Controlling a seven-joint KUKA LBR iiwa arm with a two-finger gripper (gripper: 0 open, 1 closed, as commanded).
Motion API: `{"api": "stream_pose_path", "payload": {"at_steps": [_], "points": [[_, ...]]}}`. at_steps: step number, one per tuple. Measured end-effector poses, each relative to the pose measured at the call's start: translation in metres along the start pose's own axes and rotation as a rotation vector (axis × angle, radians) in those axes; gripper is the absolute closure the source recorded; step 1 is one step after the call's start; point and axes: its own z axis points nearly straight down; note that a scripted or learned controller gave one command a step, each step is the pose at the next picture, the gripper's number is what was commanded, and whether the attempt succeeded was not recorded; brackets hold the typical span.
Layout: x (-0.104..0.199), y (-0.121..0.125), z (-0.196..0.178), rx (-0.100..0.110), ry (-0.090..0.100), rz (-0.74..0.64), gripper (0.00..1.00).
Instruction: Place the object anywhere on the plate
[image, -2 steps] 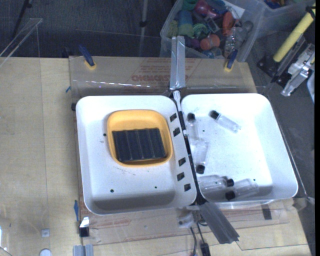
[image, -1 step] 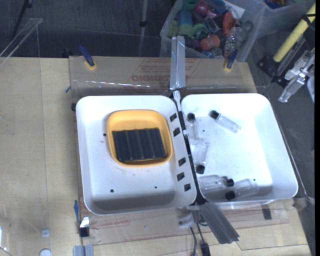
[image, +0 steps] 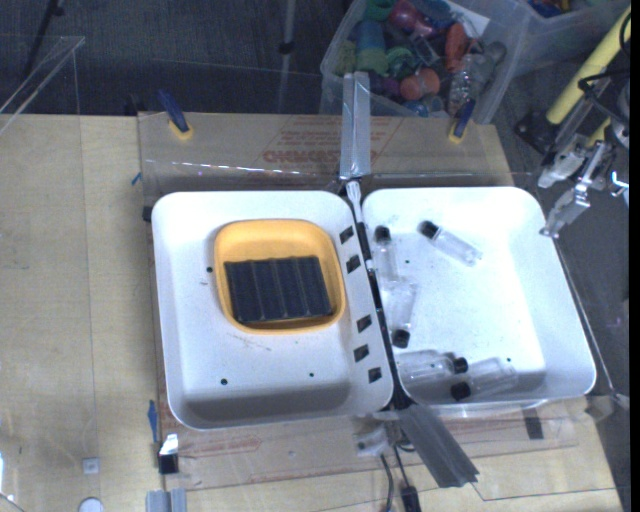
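tool (image: 566, 205) up at the right edge, off the right bin (image: 520, 290), can't tell its grip | plate (image: 275, 240) yellow, in the left bin (image: 180, 300), dark ridged pad (image: 277, 290) lying on it | clear vials (image: 450, 243) with black caps scattered in the right bin, well apart from the plate

Two bins side by side — plate left, vials right

The left bin (image: 190, 370) holds a plate (image: 278, 237) with a ridged slab (image: 278, 288) on it; in the right bin (image: 530, 300), vials lie at 12 (image: 447, 241), 9 (image: 400, 300) and 6 o'clock (image: 455, 370) — well apart.
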Motion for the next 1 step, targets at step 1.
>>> {"api": "stream_pose_path", "payload": {"at_steps": [1], "points": [[-0.0039,0.0016,0.0079,-0.001,0.000,-0.208,0.00]]}}
